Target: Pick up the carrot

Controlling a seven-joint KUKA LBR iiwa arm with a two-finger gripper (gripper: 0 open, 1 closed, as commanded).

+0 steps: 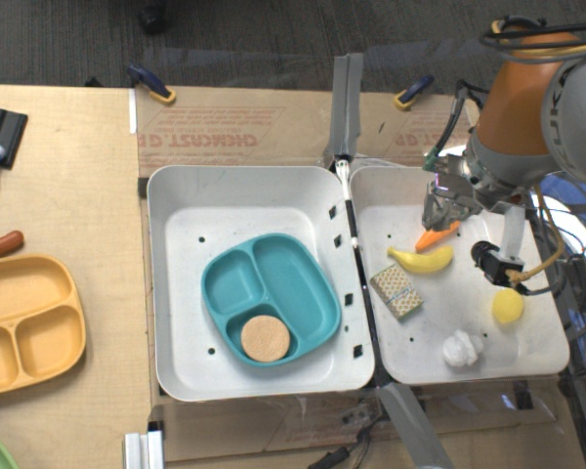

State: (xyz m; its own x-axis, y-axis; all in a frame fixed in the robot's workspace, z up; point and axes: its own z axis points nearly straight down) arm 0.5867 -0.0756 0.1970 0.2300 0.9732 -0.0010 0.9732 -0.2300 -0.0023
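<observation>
Crowding the carrot (438, 236): banana (421, 259) touching below, tool (441, 213) above, grip state unclear.

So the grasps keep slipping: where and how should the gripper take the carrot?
Grip the carrot across its middle, coming straight down from above. It lies flat and slanted in the right bin, its lower tip close to the banana, so fingers closing across its narrow width should avoid that.
</observation>
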